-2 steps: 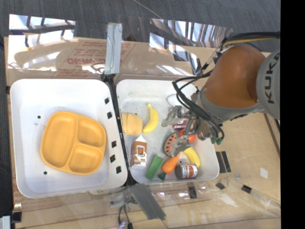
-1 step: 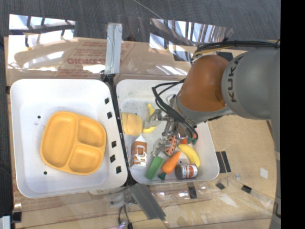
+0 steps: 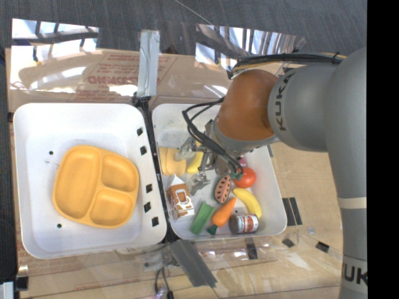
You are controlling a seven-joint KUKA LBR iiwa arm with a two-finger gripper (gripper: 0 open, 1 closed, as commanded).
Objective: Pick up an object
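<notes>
Seen from above: two white bins side by side, the left bin (image 3: 28, 167) bearing a yellow divided tray (image 3: 95, 185), the right bin (image 3: 274, 198) crowded with toy food. Gripper (image 3: 201, 167) low in the right bin, metal fingers spread apart, pinching nothing, just over a yellow piece (image 3: 171, 161). Nearby: carrot (image 3: 223, 212), banana (image 3: 247, 201), tomato (image 3: 245, 177), can (image 3: 243, 223). Probably light, stiff, smooth plastic; likely slippery, best taken across the narrow middle.
</notes>
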